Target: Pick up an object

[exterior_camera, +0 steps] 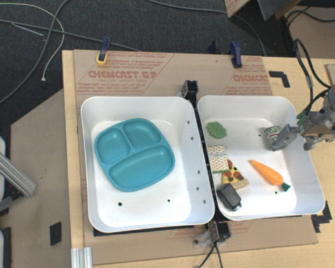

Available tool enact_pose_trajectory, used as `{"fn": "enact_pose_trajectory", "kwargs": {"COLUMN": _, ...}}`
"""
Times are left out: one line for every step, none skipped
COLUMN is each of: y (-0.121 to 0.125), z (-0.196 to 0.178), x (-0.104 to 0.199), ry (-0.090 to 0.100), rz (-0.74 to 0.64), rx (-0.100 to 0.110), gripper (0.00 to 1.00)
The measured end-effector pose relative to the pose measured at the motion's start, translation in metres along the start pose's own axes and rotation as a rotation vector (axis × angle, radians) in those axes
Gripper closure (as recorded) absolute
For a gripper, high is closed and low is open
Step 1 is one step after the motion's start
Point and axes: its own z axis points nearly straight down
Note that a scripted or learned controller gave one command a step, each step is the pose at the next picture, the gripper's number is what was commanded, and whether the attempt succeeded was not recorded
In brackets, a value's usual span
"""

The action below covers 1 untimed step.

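- Black block (229, 196) lies at the right bin's (307, 202) near left corner, touching a pizza toy (233, 176).
- Carrot (268, 173) lies right of the pizza, its green tip toward the near right.
- Patterned card (216, 155) sits just beyond the pizza, along the divider.
- Blue tray (135, 153) with 3 compartments fills the left bin's (95, 205) middle.
- Pincer (290, 134) reaches in at the right bin's far right, pinching a grey-green can (273, 137).
- Green disc (216, 129) lies farthest, at the bin's far left.
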Motion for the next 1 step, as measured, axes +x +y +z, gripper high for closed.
{"fn": "enact_pose_trajectory", "kwargs": {"y": 0.0019, "z": -0.0042, "x": 0.0001, "ry": -0.002, "rz": -0.002, "rx": -0.009, "gripper": 0.0}}
